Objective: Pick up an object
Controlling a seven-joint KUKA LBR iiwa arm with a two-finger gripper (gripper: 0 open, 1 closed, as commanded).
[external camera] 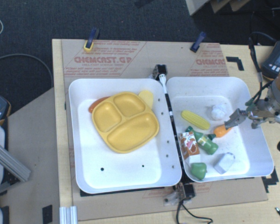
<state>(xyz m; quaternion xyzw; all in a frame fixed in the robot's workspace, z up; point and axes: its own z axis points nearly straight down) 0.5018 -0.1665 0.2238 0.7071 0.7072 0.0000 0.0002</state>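
Camera view, glossy yellow divided plate (126, 121), smooth white bin (84, 171)

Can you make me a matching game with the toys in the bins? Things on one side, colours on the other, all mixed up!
Things:
1. divided plate
2. corn cob
3. pepper
4. crumpled ball

Colours and places:
A. green, near corner of the right bin
B. white, far part of the right bin
C. yellow, fills the left bin
D. yellow, right bin beside the divider

Pairs: 1-C, 2-D, 3-A, 4-B
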